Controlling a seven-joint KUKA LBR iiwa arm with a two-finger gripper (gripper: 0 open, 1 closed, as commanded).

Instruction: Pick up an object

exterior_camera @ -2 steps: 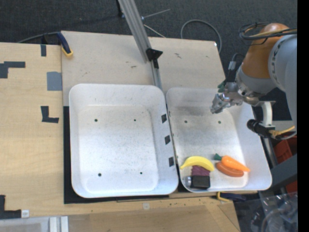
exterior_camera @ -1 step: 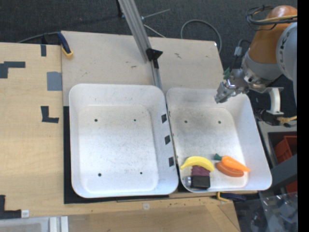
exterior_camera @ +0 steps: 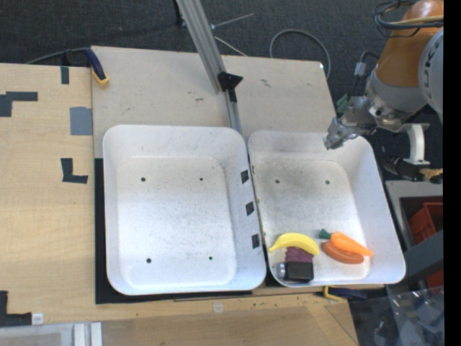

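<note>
1. The arm [exterior_camera: 407,56] enters from the right, grey with an orange band above the wrist, and bends down toward the far right corner of the right bin [exterior_camera: 378,193].
2. The gripper [exterior_camera: 333,141] hangs over that bin's far rim, near its right-hand corner, with its tip pointing down and to the left.
3. Whether it is apart or together cannot be told; the tip is small and dark against the rim. Nothing is seen held there.
4. The task's things lie together at the near end of the right bin, well apart from the gripper.
5. A yellow banana [exterior_camera: 294,243] curves along the near left part of that bin's floor.
6. An orange carrot [exterior_camera: 346,249] with a small green end lies just to the right of the banana, its green end toward it.
7. A dark maroon piece [exterior_camera: 296,255] sits just below the banana, touching it or nearly so.
8. A black block [exterior_camera: 298,271] lies against the near wall, directly below the maroon piece.
9. The left bin [exterior_camera: 173,139] sits beside the right one, their inner rims meeting in the middle.
10. Both bins rest on the light wooden surface [exterior_camera: 43,215], with a slanted metal pole [exterior_camera: 205,34] rising behind them.
</note>
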